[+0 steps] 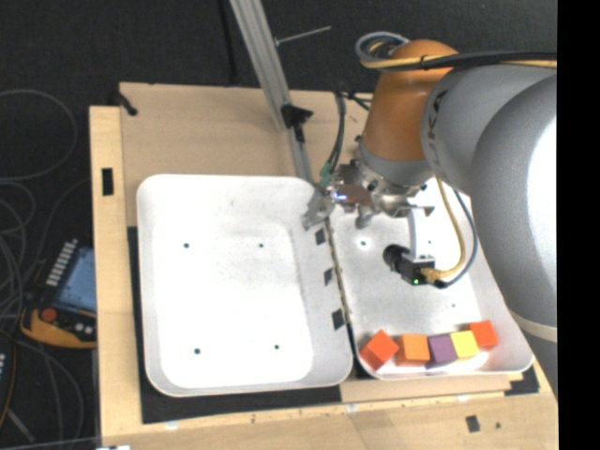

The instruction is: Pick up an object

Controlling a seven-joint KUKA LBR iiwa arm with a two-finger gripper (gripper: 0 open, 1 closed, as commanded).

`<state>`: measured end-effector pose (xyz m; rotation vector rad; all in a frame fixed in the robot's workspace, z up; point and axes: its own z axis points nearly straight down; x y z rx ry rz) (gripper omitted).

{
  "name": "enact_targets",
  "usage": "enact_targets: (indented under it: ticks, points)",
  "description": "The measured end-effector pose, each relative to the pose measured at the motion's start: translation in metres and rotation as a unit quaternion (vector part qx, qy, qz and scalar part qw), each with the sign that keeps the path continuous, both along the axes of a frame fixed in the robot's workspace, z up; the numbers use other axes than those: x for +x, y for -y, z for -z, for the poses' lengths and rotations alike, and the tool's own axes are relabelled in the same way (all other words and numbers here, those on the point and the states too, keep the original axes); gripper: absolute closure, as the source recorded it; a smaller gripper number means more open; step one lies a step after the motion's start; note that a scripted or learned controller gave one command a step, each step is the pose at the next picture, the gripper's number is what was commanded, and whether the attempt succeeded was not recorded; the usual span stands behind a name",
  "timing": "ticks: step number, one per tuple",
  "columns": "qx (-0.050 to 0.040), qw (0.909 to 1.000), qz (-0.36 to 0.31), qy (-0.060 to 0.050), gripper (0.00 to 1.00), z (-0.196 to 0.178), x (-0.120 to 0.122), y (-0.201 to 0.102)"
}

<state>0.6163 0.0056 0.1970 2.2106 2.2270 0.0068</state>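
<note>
Wooden bench [202, 134]; two white bins [225, 279] side by side

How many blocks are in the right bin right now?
5, in a row along the near edge of the right bin: red block, orange block, purple block, yellow block, second red block. The arm may hide others.

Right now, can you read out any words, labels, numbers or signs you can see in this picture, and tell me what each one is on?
No text can be read.
Handheld controller on the floor left of the bench: its screen and buttons are too blurred to read.
Blocks in the right bin: plain coloured faces, no marks seen.
Left bin: dark dots, no writing.
Gripper: no legible label.
</note>
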Motion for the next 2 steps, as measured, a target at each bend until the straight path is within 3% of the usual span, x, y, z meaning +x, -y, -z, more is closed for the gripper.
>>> enact_targets:
  ticks: [1,2]
  points:
    - [-0.0014,1.0,0.005,-0.004,0.0,0.0,-0.023,0.012]
    - [0.0002,1.0,0.001,-0.004,0.0,0.0,-0.066,-0.031]
